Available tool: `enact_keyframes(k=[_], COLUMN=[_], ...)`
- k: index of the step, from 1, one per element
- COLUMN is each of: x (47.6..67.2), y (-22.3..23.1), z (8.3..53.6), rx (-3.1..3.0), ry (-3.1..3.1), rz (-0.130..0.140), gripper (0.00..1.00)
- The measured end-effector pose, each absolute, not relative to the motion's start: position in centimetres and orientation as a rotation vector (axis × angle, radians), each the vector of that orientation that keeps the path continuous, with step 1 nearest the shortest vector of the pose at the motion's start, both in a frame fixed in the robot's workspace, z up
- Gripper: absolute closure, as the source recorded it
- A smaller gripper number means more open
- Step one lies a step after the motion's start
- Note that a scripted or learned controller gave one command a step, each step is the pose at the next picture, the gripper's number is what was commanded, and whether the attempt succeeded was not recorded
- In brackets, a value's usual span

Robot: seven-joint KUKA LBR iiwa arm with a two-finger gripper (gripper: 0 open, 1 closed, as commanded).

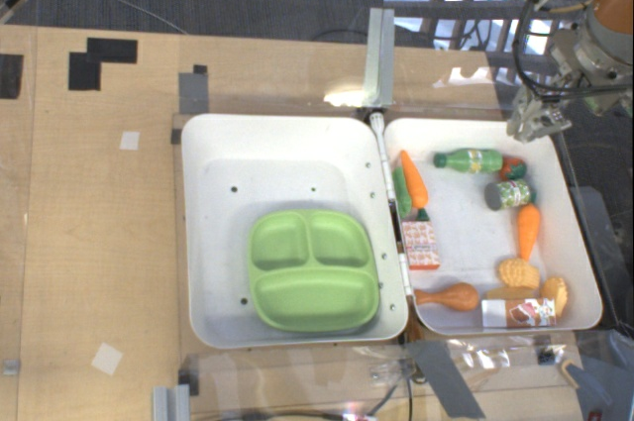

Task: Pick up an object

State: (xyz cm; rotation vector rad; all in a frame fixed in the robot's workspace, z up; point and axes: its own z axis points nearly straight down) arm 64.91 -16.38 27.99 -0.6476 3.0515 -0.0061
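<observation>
The gripper (pixel 538 120) is seen above the right bin's (pixel 457 201) far corner, over a wooden bench (pixel 89 241); its grip cannot be judged. A green bottle (pixel 470 160) lies near it, among toy food.

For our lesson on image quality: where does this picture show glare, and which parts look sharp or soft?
Camera view: glare patches on the bench behind the bins and on the clear strip along the near edge; the green plate and the toys in the right bin look fairly sharp; the gripper is softer, its detail hard to read.
</observation>
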Motion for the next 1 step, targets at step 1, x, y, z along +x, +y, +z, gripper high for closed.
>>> enact_keyframes(k=[1], x=[65.18], y=[-16.26], z=[29.23], rx=[-0.643], ry=[3.042], rz=[-0.008], gripper=[1.0])
